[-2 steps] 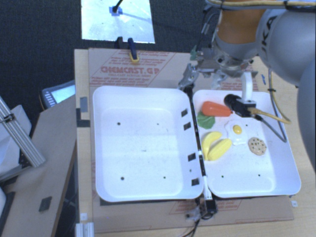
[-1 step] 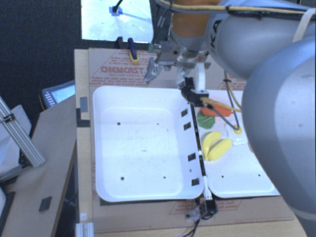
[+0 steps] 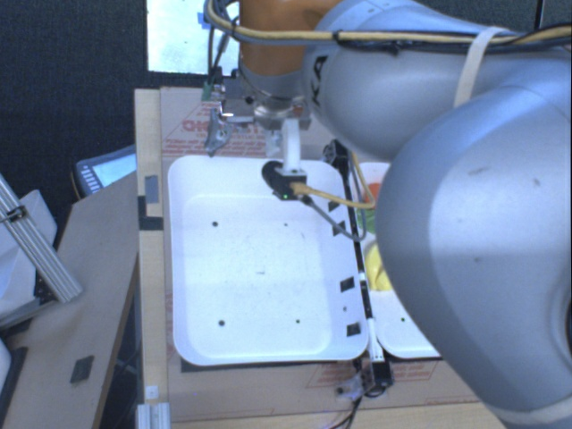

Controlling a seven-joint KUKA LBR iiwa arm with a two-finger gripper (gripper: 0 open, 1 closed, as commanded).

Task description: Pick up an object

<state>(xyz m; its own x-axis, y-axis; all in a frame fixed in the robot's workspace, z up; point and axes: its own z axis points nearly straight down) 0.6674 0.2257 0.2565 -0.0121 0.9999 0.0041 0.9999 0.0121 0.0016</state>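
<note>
My gripper hangs over the far rim of the left white bin, near its far left corner. Nothing shows in its grasp. In the right bin, mostly hidden under my grey arm, a yellow object lies against the left wall. An orange-red object peeks out at that bin's far end.
My bulky arm covers most of the right side of the view. Cardboard with red print lies behind the bins. A black divider strip with clips runs between the two bins. A tan bench surface lies to the left.
</note>
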